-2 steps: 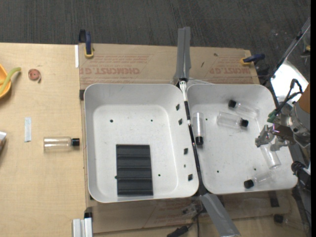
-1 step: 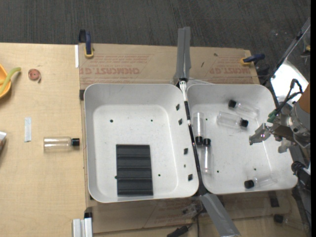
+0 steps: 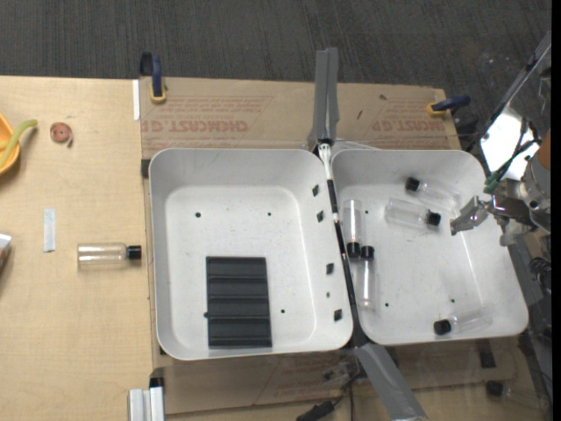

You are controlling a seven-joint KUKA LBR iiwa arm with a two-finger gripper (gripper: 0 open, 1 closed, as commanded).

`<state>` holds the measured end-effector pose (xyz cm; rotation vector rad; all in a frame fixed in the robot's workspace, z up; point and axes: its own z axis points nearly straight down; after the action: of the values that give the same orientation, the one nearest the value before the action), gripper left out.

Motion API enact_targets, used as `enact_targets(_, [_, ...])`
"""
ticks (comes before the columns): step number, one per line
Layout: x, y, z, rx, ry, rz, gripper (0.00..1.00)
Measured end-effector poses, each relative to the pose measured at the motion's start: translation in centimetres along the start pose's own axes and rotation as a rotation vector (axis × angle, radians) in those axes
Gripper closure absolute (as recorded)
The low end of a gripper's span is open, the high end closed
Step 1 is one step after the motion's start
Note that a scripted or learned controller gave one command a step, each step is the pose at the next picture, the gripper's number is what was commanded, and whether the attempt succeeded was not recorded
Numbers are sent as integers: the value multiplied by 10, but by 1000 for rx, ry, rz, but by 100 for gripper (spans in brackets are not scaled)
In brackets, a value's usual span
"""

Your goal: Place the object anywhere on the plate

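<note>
A black ribbed plate lies flat in the lower middle of the left bin. Several clear vials with black caps lie in the right bin: one in the upper middle, another just above it, two along the left wall, and one near the front edge. My gripper hangs over the right bin's right side, just right of the upper-middle vial's cap. Nothing shows in its grasp.
On the bench to the left lie a loose clear vial, a small white strip, a pink disc and a yellow object. Blue clamps pin the cardboard behind the bins. A metal divider runs between the bins.
</note>
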<state>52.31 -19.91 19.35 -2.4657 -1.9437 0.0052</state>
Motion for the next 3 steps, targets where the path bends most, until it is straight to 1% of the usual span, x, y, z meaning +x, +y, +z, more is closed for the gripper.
enact_targets(1, [-1, 64, -42, -3, -1, -75, 0])
enact_targets(2, [18, 135, -123, -3, -2, -185, 0])
enact_targets(3, [13, 136, -248, -3, -2, -318, 0])
